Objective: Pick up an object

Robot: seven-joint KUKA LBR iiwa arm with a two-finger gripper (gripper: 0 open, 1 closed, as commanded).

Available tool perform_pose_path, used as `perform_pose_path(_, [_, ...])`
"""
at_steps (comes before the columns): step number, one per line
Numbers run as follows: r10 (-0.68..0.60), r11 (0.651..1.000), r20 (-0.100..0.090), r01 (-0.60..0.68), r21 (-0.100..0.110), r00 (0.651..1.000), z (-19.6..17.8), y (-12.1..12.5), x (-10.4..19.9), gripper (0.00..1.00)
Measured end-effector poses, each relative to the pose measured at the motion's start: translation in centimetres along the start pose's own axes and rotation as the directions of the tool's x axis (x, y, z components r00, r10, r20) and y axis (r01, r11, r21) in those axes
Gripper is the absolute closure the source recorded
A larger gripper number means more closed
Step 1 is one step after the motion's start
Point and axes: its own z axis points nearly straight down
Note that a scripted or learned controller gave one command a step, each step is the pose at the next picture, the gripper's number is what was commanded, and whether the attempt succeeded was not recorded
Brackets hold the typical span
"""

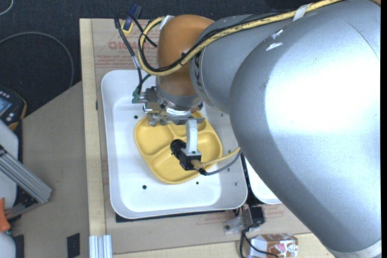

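White bin [124, 181]: gripper [173, 119] low over yellow tray [152, 145], perhaps touching; grip state unreadable.

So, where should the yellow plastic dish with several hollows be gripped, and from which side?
Grip the yellow plastic dish at its raised outer rim on the lower-left edge in the view, coming straight down from above and pinching across the thin rim wall. It lies flat, open side up, in the shallow white bin, and is probably too wide to span. That edge has bare bin floor beside it.
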Motion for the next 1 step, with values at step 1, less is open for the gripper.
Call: perform_pose_path(1, [-0.003,1.0,0.0,0.003,0.003,1.0,-17.41,-6.13,3.42,1.0])
